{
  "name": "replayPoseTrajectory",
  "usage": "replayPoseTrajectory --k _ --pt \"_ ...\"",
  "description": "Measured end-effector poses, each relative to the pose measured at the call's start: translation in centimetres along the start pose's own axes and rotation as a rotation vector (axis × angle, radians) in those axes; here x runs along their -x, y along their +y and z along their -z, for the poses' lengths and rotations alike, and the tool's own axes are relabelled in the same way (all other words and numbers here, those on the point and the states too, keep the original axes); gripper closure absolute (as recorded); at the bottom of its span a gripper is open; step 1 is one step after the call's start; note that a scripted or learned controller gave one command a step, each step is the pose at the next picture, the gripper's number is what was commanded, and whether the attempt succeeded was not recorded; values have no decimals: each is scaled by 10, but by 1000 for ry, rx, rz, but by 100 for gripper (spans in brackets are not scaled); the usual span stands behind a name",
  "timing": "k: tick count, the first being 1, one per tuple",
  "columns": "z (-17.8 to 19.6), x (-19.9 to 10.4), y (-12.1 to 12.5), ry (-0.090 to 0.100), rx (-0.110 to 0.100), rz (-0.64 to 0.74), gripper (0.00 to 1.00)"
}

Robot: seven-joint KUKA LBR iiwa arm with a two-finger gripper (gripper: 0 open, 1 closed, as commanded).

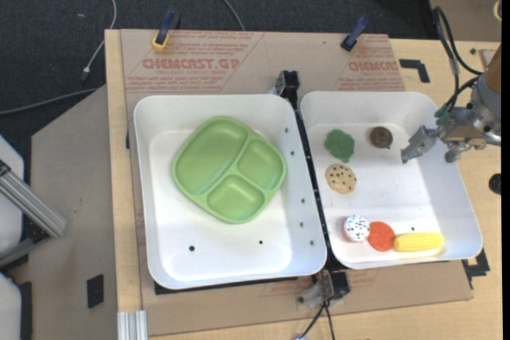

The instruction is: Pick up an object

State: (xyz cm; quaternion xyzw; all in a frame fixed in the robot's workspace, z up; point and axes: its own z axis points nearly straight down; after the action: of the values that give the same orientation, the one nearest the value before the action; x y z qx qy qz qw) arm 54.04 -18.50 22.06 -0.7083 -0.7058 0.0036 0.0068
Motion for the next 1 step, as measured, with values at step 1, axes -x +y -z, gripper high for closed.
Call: replayPoseTrajectory --k 1 --pt "7 0 3 -3 13 4 0"
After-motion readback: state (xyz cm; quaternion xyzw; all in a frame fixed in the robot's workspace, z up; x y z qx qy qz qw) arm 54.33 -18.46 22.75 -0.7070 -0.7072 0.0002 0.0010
